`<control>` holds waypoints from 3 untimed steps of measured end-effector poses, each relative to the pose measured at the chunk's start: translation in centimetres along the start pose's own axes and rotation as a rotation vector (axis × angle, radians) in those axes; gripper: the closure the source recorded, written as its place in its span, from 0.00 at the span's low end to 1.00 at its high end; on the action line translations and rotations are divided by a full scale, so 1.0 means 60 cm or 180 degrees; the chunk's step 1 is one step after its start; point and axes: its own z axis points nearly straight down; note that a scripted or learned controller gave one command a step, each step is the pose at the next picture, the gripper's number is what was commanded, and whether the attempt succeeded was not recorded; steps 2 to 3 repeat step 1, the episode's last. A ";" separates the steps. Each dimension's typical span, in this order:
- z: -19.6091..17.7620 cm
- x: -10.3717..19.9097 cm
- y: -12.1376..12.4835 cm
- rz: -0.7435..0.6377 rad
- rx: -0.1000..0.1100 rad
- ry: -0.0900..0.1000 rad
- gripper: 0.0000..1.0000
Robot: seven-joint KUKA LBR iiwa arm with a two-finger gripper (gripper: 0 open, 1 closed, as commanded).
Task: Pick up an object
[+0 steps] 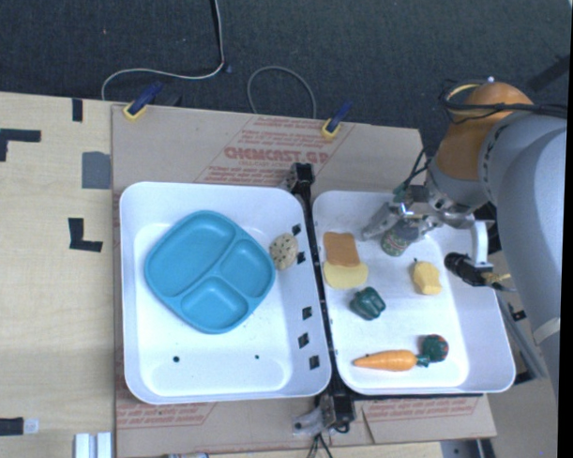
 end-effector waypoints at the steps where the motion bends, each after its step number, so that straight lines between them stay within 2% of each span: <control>1: -0.026 -0.004 0.003 0.0002 -0.0015 -0.0005 1.00; 3: -0.026 -0.004 0.003 0.0002 -0.0015 -0.0005 1.00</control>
